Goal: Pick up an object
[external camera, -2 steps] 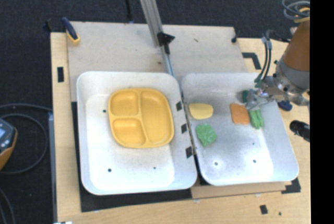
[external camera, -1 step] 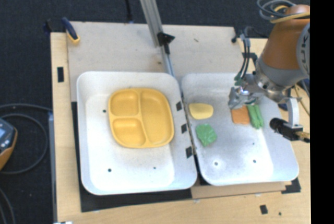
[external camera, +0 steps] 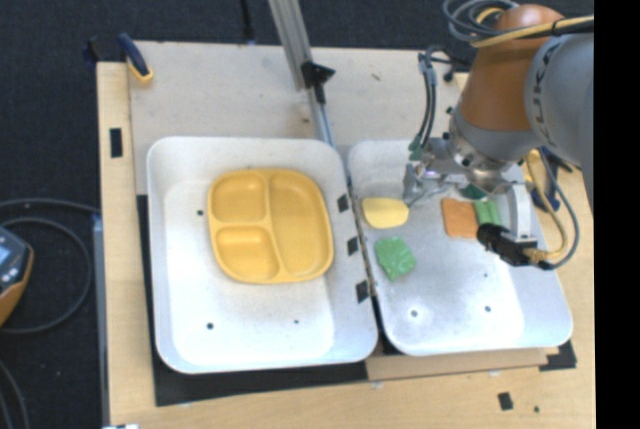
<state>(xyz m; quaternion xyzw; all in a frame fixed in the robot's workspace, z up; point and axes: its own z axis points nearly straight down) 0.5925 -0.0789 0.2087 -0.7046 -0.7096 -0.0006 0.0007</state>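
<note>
In the left bin (external camera: pixel 180 337), at centre-left of the frame, lies one yellow tray (external camera: pixel 270 223) with three compartments, flat and well apart from the arm. Moving right across the divide, the right bin (external camera: pixel 480 317) holds three small things: one pale yellow piece (external camera: pixel 385 212) near the bin's upper left, its long axis running roughly left to right; one green block (external camera: pixel 395 258) just below it; and one orange piece (external camera: pixel 459 217) further right, partly tucked under the arm with something green beside it. The gripper (external camera: pixel 432 179) sits in the upper part of the right bin, and the pale yellow piece lies just to its lower left, near but apart from it, so I judge that the likeliest target. Whether the claw is spread or closed I cannot tell; nothing is seen held in it.
</note>
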